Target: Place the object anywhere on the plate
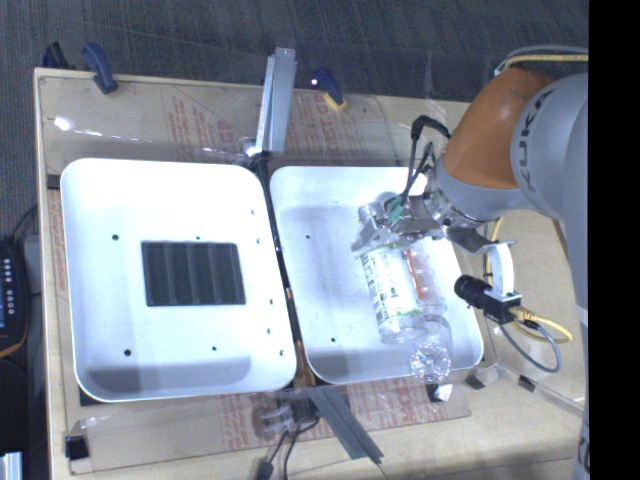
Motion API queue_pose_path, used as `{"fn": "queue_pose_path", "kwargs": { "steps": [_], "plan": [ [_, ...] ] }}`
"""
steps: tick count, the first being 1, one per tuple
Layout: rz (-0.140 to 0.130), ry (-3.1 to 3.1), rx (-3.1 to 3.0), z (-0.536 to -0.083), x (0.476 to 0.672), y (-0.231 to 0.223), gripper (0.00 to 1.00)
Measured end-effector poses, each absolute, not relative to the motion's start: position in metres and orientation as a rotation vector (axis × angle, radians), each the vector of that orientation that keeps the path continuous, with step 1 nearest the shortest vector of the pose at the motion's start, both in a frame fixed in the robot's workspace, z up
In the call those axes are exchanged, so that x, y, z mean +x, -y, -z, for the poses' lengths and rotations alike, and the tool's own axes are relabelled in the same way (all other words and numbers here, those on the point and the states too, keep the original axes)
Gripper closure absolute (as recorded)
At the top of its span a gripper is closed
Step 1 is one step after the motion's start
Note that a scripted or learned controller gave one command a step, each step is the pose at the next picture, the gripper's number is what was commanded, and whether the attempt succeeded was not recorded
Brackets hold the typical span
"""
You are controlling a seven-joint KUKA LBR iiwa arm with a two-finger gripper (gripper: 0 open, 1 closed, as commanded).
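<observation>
- The plastic bottle (402, 293) lies on its side in the right bin (320, 268), towards the bin's right wall; it is clear, crumpled, with a printed label.
- Its long axis runs from the far part of the bin down towards the near right corner, tilted a little to the right as it comes nearer.
- The gripper (392, 218) sits right at the bottle's far end, touching or just over it; the bottle stretches away from it towards the near edge of the table (520, 408).
- I cannot tell whether the jaws are open or closed, nor whether they have the bottle: the wrist and cabling hide them.
- The plate (193, 273), a dark ribbed rectangle, lies flat in the middle of the left bin (90, 218), well apart from the bottle, across the walls where the two bins meet.
- My judgement: the carry must go leftwards over that divide, so the bottle needs to be lifted above both rims.
- The plate looks flat and bare, with white bin floor all round it, so there is room; a round bottle could roll off it, though.
</observation>
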State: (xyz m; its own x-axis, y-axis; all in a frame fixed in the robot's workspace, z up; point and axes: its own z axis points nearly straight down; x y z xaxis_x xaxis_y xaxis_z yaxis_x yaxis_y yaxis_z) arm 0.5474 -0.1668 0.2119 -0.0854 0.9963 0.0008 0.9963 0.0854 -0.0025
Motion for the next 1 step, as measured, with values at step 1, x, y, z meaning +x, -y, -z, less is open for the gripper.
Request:
{"fn": "queue_pose_path", "kwargs": {
  "steps": [1],
  "plan": [
    [0.001,2.317,-2.122,-0.2936,0.5276,0.0733,1.00]
  ]
}}
